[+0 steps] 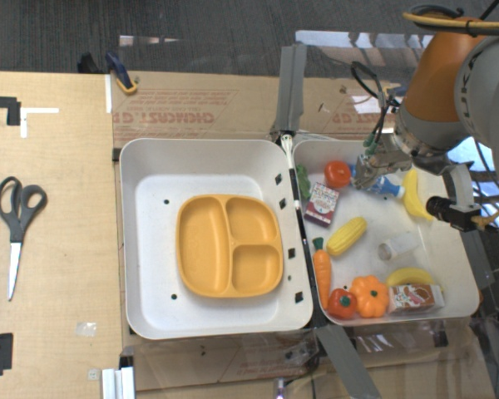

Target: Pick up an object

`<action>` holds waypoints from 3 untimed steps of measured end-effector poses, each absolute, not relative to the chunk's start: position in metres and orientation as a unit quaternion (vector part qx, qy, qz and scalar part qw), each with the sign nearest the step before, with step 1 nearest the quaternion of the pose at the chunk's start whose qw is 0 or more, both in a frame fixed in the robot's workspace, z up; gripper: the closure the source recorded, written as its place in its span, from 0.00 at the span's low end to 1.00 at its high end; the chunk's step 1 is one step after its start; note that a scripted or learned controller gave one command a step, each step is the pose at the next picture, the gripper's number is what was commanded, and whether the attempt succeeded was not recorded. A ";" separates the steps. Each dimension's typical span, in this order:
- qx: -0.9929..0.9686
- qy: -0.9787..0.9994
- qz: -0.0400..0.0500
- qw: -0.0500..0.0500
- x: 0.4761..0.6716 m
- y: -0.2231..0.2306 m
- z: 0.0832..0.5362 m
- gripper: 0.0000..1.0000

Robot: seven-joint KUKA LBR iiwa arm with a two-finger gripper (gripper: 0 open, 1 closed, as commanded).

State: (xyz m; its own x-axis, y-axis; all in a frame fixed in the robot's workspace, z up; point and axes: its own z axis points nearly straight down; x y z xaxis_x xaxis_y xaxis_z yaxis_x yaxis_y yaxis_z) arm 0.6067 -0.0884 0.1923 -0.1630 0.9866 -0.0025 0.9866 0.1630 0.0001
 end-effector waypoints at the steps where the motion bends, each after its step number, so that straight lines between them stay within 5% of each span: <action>1: 0.649 0.761 -0.001 0.001 0.587 -0.188 0.092 1.00; 2: 0.735 0.678 -0.001 -0.001 0.575 -0.121 0.091 1.00; 3: 0.844 0.536 -0.002 0.000 0.561 -0.178 0.311 1.00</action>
